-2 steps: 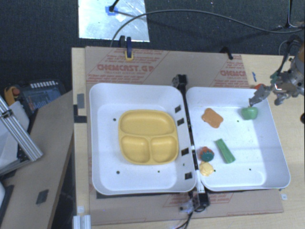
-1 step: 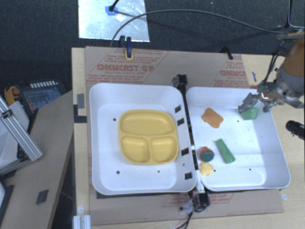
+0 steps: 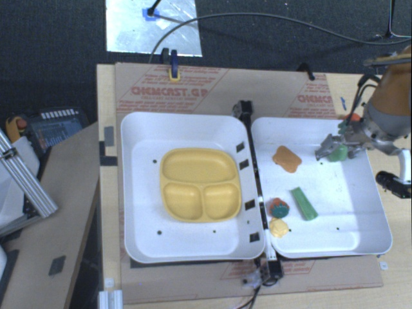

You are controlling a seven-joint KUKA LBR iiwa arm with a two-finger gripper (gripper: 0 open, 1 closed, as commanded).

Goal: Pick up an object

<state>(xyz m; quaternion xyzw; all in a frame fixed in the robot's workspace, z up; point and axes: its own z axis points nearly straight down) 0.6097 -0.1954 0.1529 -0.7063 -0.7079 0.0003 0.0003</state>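
Note:
The right bin [image 3: 360, 240] holds an orange lump [image 3: 287, 158] at its upper left, a green block [image 3: 303, 203] near the middle, and a small red and teal piece [image 3: 279, 207] with a yellow piece [image 3: 279, 228] by its left wall. My gripper [image 3: 329, 149] hangs over the bin's upper right part, right of the orange lump and apart from it. A small green patch [image 3: 339, 152] shows at its tip, but I cannot make out whether that is a held thing.
The left bin [image 3: 138, 172] carries a yellow three-compartment tray [image 3: 199, 184]. A black divider clamp [image 3: 246, 111] sits between the bins. The arm's grey body with its orange band [image 3: 393, 98] leans over the right bin's far right corner.

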